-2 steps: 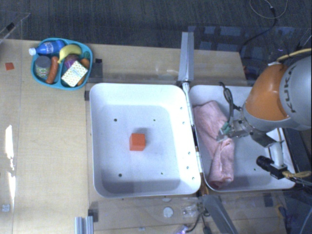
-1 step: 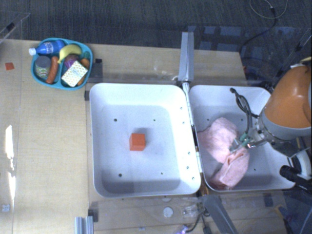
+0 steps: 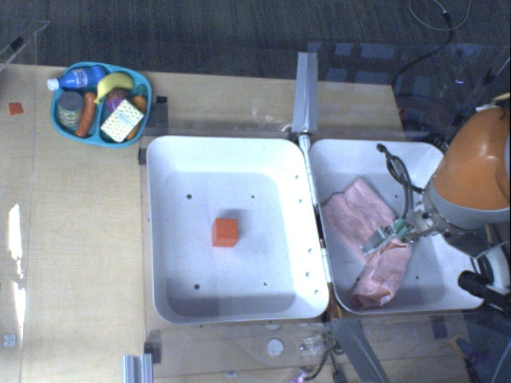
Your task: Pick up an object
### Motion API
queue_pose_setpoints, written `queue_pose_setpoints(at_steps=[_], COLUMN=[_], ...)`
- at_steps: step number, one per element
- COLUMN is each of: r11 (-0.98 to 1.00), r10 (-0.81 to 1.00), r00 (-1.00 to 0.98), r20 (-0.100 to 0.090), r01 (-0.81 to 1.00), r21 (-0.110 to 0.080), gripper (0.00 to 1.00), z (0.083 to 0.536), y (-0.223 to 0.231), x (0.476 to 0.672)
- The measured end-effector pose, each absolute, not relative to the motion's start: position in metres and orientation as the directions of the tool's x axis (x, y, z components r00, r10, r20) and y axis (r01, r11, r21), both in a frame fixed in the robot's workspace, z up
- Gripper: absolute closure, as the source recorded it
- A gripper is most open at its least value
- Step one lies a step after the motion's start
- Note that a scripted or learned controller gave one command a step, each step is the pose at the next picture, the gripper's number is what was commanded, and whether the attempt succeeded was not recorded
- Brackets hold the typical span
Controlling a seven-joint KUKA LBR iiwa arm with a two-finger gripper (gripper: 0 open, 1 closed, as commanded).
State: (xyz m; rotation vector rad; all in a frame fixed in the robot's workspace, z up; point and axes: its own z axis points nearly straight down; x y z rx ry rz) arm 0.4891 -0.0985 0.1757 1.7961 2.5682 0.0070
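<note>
Blue tray (image 3: 57,124) sits far left on the wooden bench (image 3: 72,278), well apart from the bins. It holds small items: a blue-and-white bottle (image 3: 80,77), a banana (image 3: 114,83), and a patterned white packet (image 3: 122,120), plus others too small to make out. Small red-orange mark (image 3: 15,108) on the bench near the left edge.

Left white bin (image 3: 172,294): one orange cube (image 3: 226,232), resting flat on the floor slightly left of centre, clear of all walls. Nothing touching it.

Grey metal divider post (image 3: 303,94) runs up from where the two bins meet.

Right white bin (image 3: 435,290): pink cloth (image 3: 369,242), crumpled, stretched from the upper-middle of the bin down toward the front wall, lower end bunched near the front edge.

Gripper (image 3: 391,234) is low over the cloth's middle, right at its surface or touching it. Jaw state: cannot tell, tips are small and blurred against the fabric. No clear sign of cloth lifted between them.

Arm (image 3: 471,174) comes in from the right, orange band over the bin's right edge, black cables (image 3: 394,168) looping by the wrist.
</note>
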Motion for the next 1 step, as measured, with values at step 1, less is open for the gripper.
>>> queue_pose_setpoints(at_steps=[1], r11=[0.413], r10=[0.911], r00=[-0.413], r20=[-0.011], r01=[0.91], r21=[0.019], gripper=[0.0], z=[0.0922], y=[-0.0983], x=[0.5273])
